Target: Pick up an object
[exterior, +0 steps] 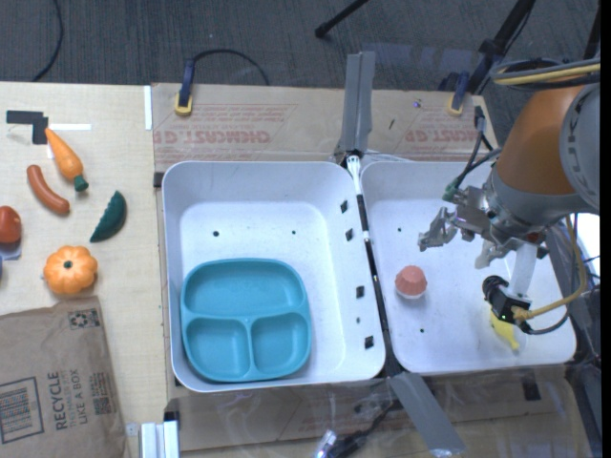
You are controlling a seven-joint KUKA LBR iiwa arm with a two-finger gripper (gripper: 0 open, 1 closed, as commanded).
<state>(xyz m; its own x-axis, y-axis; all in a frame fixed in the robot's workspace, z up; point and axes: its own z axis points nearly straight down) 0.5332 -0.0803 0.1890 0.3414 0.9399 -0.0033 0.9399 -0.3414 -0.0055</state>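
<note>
A small pink and red round object [410,281] lies in the right bin [420,194], near its left wall. A yellow object [505,331] sits near that bin's front right corner, partly under a black fitting and a yellow cable. My gripper [463,244] hangs over the middle of the right bin, to the upper right of the pink object and apart from it. Its fingers are spread open with nothing between them. The grey arm with its orange band [539,146] reaches in from the right.
A teal divided plate [246,318] lies in the left bin [258,194]. On the bench at the left are a toy carrot [65,156], sausage [47,189], green piece [111,216], pumpkin [70,269] and a paper bag [57,380].
</note>
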